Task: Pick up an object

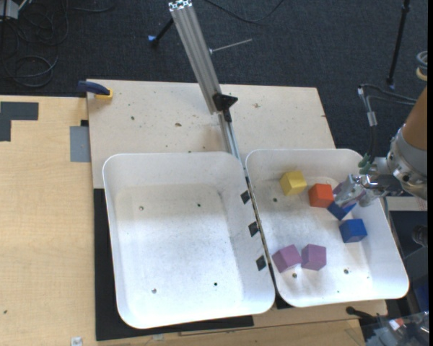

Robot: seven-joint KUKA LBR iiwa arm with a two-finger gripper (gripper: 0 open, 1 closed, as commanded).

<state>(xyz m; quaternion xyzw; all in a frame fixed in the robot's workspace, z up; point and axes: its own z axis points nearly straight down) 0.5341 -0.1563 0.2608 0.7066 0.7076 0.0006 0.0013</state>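
Right bin (390, 283) — yellow (293, 182), orange (320, 194), two blue (353, 230), two purple cubes (313, 256).

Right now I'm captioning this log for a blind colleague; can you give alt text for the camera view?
The gripper reaches in from the right over the right bin, low beside an orange block and a blue block. That bin also holds a yellow block, another blue block and two purple blocks; the left bin sits alongside.
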